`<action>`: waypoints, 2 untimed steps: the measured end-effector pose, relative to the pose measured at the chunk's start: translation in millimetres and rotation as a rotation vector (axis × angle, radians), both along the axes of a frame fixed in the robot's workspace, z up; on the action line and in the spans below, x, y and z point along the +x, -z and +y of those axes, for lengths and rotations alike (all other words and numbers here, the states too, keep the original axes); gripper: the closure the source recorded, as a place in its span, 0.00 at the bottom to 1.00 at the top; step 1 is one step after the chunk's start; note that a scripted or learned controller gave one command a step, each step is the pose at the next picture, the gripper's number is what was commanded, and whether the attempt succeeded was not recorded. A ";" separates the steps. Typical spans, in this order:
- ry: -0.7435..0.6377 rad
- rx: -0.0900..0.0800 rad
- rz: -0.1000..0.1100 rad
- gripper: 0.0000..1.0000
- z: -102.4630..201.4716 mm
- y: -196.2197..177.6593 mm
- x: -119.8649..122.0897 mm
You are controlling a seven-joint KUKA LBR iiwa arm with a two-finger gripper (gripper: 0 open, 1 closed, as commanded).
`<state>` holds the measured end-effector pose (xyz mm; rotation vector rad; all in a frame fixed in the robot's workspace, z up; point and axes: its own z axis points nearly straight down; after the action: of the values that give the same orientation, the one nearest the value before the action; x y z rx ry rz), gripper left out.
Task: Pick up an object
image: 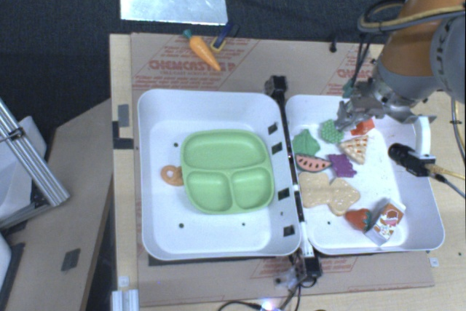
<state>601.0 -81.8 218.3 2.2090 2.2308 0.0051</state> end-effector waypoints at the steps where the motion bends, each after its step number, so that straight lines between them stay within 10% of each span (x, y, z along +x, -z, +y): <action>1: 0.000 0.001 0.000 1.00 50.1 4.1 31.1; 2: 0.002 0.000 -0.002 1.00 76.6 -5.6 65.6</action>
<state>666.6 -5.2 224.0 2.2098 2.2281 0.0076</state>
